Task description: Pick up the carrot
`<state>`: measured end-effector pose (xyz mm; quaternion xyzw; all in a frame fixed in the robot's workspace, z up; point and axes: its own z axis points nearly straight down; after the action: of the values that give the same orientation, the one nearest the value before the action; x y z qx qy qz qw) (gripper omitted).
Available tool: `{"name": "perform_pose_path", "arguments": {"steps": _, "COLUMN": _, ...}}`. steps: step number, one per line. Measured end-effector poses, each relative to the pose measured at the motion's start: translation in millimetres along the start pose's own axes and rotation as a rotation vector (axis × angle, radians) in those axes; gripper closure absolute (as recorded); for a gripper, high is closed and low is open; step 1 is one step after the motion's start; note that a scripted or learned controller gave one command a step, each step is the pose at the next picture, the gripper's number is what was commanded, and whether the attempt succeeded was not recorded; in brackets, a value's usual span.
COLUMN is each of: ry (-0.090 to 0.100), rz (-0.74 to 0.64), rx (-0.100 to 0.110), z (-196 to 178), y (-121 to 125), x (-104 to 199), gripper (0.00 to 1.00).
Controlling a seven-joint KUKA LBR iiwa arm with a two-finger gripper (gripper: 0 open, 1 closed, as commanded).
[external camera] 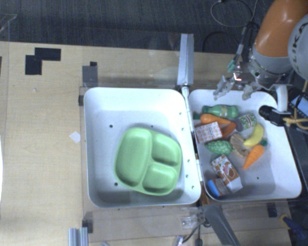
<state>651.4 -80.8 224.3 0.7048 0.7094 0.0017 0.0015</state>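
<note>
1. Carrot (253, 156) lies in the right bin (292, 181), toward its right side, tip pointing down-left, with its green top just under the banana (255, 135).
2. It looks like a light, rigid plastic toy, smooth and likely a bit slippery; its taper suggests gripping across the thicker upper half, not the narrow tip.
3. A second orange, carrot-like piece (215, 120) sits near the bin's upper left, beside the green bottle (222, 110), so the target needs care.
4. The end effector (235, 86) hovers over the bin's far rim, fingers spread apart, holding nothing.
5. Around the carrot are glossy moulded toys and small printed cartons (226, 169), packed close, leaving little finger room on its left.
6. The left bin (100, 137) holds a matte green divided plate (148, 161) with rounded compartments.
7. Both bins are smooth white plastic on a pale wooden bench (36, 152).
</note>
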Motion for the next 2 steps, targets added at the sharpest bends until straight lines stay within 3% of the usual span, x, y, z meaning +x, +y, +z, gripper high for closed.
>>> {"name": "perform_pose_path", "arguments": {"steps": 1, "ry": 0.0, "rz": 0.141, "rx": -0.01, "z": 102, "y": -17, "x": -13, "gripper": 0.0}}
{"name": "perform_pose_path", "arguments": {"steps": 2, "ry": 0.01, "rz": 0.231, "rx": -0.001, "z": 119, "y": 8, "x": -15, "gripper": 0.0}}
